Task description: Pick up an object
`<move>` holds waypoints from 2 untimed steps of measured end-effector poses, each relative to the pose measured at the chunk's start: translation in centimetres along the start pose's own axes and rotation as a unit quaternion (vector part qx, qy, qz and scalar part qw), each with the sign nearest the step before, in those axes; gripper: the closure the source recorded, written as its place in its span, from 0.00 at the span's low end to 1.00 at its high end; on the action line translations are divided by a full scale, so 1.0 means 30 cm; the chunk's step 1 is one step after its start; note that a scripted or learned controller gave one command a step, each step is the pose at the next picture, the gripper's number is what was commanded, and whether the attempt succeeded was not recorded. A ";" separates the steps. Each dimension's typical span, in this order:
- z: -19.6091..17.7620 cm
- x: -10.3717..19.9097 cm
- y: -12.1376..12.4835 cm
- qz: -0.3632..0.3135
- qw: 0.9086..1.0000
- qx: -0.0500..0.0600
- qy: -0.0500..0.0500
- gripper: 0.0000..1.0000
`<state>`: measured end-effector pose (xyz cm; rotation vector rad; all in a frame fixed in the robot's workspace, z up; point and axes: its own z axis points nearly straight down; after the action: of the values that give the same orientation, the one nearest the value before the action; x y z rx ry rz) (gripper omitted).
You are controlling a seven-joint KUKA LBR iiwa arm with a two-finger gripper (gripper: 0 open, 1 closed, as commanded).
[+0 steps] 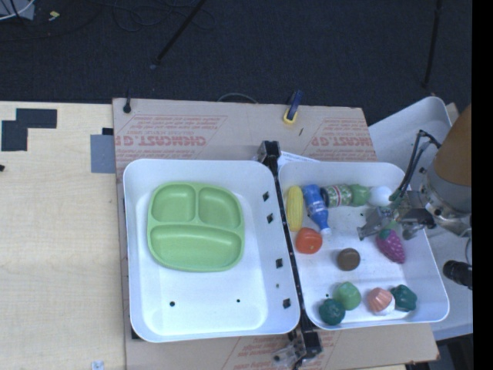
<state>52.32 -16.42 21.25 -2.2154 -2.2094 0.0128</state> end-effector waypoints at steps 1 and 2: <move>-0.023 -0.001 0.009 -0.001 1.000 -0.007 -0.001 0.00; 0.126 -0.010 0.017 -0.002 1.000 -0.004 -0.001 0.00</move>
<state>52.77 -16.71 17.45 -2.2160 -2.2177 0.0053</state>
